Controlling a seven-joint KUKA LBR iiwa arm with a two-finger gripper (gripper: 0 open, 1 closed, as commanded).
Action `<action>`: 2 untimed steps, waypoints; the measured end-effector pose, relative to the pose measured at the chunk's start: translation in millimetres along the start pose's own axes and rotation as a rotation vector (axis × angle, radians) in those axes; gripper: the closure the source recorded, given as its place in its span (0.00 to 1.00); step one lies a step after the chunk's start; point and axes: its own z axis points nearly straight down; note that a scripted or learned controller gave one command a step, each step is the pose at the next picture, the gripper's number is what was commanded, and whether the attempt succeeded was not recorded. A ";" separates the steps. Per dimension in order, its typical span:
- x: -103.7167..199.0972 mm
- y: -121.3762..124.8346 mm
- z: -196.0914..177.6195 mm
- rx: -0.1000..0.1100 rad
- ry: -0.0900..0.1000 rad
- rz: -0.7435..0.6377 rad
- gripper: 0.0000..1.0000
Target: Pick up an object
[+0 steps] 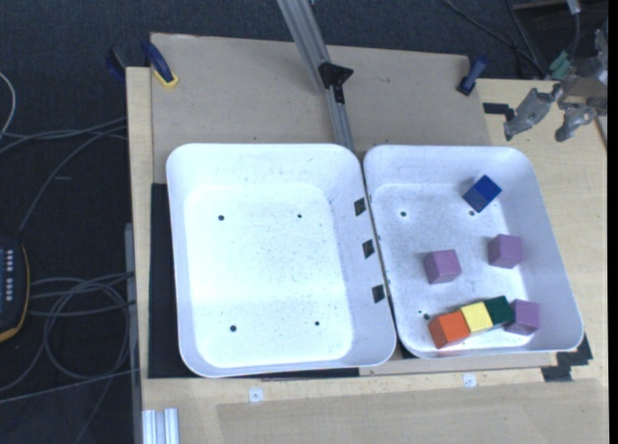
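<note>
One target for me: small blue cube (481,192) in right white bin (541,191), down-left of pincer (548,122), which hovers beyond bin's far-right corner, prongs spread, nothing held.

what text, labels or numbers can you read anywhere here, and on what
None: no readable word, number or brand stands on anything.
The blue cube, the purple cubes and the orange, yellow and green blocks have plain faces.
The white bins bear dark dots and specks, no lettering.
The dark device at the left edge has a row of small light marks, too small to read.
</note>
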 end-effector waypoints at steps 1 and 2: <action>-0.1 0.0 0.0 0.000 -0.001 0.000 0.00; 2.8 -3.6 62.4 0.005 0.002 0.001 0.00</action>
